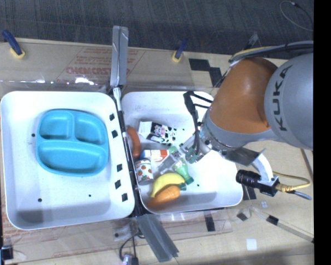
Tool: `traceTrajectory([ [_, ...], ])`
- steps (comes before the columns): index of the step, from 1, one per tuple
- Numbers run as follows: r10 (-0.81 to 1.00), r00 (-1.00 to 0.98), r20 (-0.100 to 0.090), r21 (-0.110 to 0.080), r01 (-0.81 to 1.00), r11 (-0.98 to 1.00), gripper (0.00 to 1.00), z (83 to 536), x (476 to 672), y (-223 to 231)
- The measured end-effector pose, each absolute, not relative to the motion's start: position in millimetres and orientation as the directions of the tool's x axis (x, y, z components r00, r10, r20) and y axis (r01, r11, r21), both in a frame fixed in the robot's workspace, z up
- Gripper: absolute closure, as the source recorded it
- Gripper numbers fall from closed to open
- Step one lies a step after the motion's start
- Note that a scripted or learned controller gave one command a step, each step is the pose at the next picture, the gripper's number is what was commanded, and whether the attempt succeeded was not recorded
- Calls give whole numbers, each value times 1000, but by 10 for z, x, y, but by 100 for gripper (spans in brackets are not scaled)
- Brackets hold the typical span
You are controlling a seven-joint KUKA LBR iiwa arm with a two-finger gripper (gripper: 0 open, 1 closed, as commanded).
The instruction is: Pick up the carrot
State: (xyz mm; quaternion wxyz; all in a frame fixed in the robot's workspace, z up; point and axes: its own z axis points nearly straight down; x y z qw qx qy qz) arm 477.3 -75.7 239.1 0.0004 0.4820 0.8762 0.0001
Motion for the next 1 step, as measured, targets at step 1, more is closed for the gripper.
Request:
traceTrajectory([
  [1, 704, -710, 4, -3, 704, 710, 0, 1939, 4760, -469],
])
